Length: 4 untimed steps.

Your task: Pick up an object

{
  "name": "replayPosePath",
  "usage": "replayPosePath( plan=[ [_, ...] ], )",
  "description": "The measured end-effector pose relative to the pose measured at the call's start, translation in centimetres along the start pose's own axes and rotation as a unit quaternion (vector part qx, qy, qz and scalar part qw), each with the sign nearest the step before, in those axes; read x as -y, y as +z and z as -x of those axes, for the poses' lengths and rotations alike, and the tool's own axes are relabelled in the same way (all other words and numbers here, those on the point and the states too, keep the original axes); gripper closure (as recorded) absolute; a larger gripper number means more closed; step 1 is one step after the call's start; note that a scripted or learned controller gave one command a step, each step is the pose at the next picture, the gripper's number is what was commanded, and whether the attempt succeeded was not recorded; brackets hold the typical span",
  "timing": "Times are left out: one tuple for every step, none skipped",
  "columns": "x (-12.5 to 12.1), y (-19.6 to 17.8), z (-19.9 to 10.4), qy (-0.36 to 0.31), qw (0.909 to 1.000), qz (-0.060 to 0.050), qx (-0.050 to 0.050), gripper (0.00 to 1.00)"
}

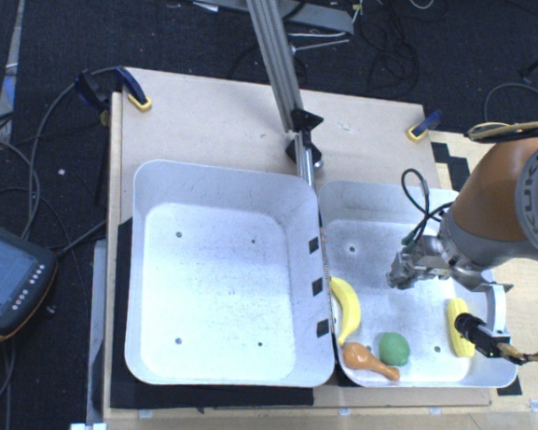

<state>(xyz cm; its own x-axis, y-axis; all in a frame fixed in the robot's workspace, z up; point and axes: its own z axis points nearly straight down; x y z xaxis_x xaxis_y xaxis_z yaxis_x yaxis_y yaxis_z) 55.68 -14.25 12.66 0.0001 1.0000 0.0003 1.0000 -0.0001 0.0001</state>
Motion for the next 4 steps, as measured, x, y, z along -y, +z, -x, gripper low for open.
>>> replayPosePath(
  plan=[
    [0.3,-6.1,0.1,0.000,1.0000,0.002,0.001,1.00],
    [0.2,-8.5,0.1,0.000,1.0000,0.001,0.000,1.00],
    [0.0,-9.2,-5.8,-0.003,1.0000,0.000,-0.001,1.00],
    [-1.6,-9.7,-11.8,-0.003,1.0000,0.000,-0.001,1.00]
  ],
)
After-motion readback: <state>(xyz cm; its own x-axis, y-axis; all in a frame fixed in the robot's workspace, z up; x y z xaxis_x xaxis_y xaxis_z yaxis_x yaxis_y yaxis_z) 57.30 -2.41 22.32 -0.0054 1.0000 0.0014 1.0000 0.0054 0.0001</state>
